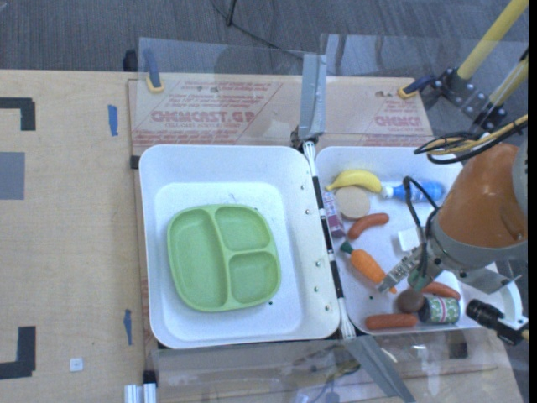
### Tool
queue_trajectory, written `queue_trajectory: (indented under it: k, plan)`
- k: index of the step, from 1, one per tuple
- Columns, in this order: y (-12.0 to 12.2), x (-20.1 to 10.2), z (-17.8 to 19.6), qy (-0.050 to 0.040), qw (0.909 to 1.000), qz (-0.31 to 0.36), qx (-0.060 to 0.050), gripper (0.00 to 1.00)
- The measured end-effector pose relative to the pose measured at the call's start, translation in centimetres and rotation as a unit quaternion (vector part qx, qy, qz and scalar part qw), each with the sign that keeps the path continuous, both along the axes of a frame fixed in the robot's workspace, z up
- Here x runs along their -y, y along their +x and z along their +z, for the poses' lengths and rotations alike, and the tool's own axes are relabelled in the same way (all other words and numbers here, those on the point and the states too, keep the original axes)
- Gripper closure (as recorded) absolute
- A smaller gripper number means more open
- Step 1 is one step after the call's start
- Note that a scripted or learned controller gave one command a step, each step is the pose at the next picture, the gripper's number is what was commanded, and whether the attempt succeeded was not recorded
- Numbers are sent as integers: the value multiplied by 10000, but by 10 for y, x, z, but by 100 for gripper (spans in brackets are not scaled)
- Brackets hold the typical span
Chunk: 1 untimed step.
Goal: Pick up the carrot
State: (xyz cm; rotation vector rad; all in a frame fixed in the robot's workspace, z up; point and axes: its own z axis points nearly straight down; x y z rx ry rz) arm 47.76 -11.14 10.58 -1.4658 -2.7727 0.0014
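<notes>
The carrot [367,264], orange with a small green end, lies tilted in the left part of the right bin [331,175]. My gripper [401,273] hangs low over that bin on the grey arm with the orange band. It is just right of the carrot's lower end, close to it or touching it. The carrot rests on the bin floor and nothing lifts it.
Around the carrot lie a banana [354,179], a tan disc [352,203], a red sausage [369,224], a blue-and-white bottle [415,192], a brown ball [409,300], a green can [440,311] and a second sausage [390,321]. The left bin holds a green divided plate [224,257].
</notes>
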Motion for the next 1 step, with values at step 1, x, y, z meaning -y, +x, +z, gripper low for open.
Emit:
queue_trajectory:
  k: [1]
  plan:
    - [1, -60, 77, -14, 9955, -943, 9, 100]
